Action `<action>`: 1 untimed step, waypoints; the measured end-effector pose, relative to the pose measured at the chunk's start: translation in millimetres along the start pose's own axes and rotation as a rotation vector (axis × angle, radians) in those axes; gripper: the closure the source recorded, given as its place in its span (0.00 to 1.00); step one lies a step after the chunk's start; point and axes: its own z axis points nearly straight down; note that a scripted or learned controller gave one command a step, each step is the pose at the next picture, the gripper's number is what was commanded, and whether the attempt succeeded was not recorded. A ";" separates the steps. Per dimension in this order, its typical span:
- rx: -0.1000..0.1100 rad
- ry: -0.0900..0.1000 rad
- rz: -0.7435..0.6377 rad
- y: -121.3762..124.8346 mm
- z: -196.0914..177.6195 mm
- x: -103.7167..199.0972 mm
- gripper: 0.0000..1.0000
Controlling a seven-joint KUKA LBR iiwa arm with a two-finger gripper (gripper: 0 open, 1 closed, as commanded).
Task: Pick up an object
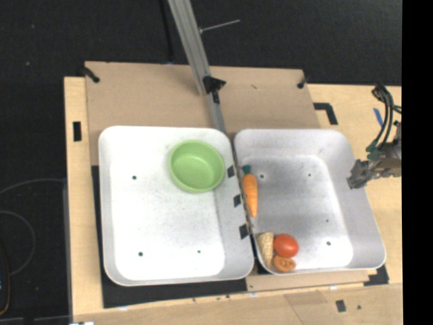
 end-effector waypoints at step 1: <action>-0.001 0.001 -0.002 17.5 -3.4 45.1 1.00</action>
